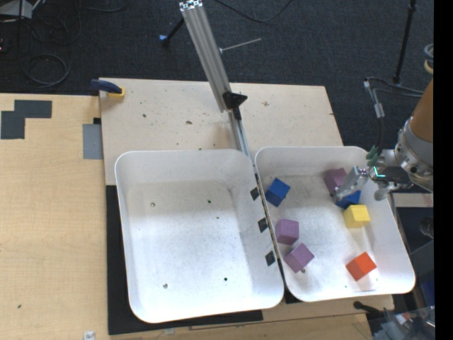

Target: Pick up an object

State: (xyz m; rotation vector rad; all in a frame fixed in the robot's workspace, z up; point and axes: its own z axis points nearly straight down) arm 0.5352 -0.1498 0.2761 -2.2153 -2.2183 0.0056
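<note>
My gripper (353, 184) reaches in from the right and hangs low over the upper right part of the right bin (396, 243). Its tip sits between a purple block (333, 178) on its left and a small blue block (350, 200) just beneath it, which it partly hides. A yellow cube (357, 215) lies right below that blue block. Further off are a blue cube (277, 190) near the bin's left wall, two purple cubes (287, 230) (299, 256) and an orange cube (362, 265). I cannot see any block held.
The left bin (141, 190) lies beside the right one, with a divider carrying black clips (262, 224) between them. A slanted aluminium post (212, 62) rises behind the bins. A wooden bench (177, 112) surrounds them.
</note>
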